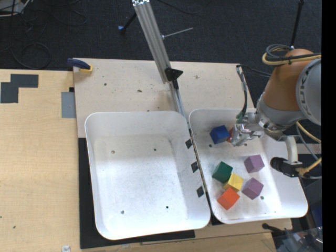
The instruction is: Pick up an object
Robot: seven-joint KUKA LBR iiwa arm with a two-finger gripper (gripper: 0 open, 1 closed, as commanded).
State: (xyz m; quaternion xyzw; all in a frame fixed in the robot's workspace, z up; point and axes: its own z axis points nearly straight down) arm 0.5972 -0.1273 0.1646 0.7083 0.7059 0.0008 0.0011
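Dark carpeted floor with loose cables behind; pale wood counter (37, 156) in front of you, carrying the items below, listed largest first.

Arm (294, 91): grey with orange band, reaching in from the right over the right bin.

Left bin (105, 125): white, shallow, its floor speckled with a few dark marks.

Right bin (294, 206): white, shallow, touching the left bin along a shared wall with black clips. It holds all the blocks.

Aluminium post (153, 33): slanted, rising behind the bins, checker marker on top.

Jaws (240, 137): low in the upper part of the right bin, just beside the blue block. You cannot tell from this view whether they are open or closed, and nothing is visibly between them.

Blue block (219, 134): the likeliest target, lying near the shared wall, just left of the jaws.

Green block (222, 171), yellow block (235, 182), orange block (228, 198): clustered, touching or nearly so. Two purple blocks (254, 163) (252, 188): just right of the cluster.

Risks for you to watch, as judgement:
- The jaws sit off to one side of the blue block; closing here may nudge it toward the wall rather than catch it.
- A corner-on grip could let the block twist out on the lift.
- The clustered blocks offer little room around them; a try there may jam or drag a neighbour.
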